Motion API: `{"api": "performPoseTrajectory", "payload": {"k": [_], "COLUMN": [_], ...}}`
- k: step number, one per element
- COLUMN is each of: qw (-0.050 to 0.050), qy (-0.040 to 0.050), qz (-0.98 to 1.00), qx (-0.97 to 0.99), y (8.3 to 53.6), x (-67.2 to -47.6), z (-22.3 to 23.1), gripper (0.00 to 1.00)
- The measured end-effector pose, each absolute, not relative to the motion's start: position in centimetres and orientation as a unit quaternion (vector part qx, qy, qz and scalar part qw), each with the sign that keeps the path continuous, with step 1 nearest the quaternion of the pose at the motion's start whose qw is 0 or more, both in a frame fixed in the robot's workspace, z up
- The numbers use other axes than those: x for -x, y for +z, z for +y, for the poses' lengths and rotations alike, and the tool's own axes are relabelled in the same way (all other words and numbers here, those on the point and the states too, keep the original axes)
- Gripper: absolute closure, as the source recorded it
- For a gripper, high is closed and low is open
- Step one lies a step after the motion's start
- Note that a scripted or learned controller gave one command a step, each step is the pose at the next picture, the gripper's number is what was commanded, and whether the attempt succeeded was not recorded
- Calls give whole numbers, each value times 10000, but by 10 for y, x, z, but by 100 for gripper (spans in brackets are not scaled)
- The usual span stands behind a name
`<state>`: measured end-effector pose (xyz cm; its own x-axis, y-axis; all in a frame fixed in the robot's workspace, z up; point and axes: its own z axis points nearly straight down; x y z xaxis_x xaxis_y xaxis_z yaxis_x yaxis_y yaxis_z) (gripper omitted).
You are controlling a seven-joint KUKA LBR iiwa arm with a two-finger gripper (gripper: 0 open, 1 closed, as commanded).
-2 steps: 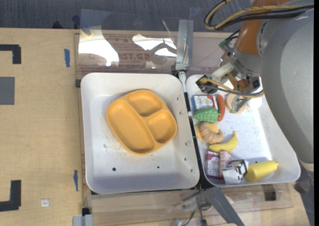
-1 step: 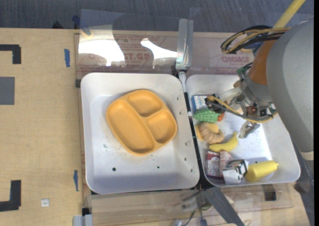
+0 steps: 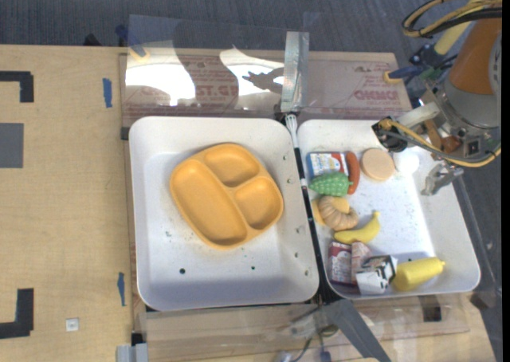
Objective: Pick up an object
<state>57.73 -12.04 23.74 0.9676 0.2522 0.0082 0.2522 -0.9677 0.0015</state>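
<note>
The right bin [image 3: 446, 229] holds several toy foods. At its back lie a blue and white carton [image 3: 323, 163], a red sausage [image 3: 353, 171] and a round tan disc [image 3: 378, 165]. Below them lie a green vegetable [image 3: 331, 186], a tan pastry [image 3: 334, 210] and a banana [image 3: 359, 227]. Along the front are a red and white packet [image 3: 345, 261], a small white box [image 3: 374, 277] and a yellow bottle [image 3: 418, 271]. My gripper [image 3: 437, 178] hangs over the bin's back right corner, right of the tan disc, with nothing visibly in it.
The left bin [image 3: 151, 257] carries an orange divided plate [image 3: 226, 193]. A metal divider post [image 3: 293, 73] stands behind the seam between the bins. Yellow cables [image 3: 446, 13] loop above the arm at the upper right.
</note>
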Motion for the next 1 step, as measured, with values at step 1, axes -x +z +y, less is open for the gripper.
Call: {"api": "performPoseTrajectory", "payload": {"k": [1], "qw": [0], "qy": [-15], "qz": [1006], "qx": [-9949], "y": [213], "x": [-602], "z": [-146], "gripper": [0]}}
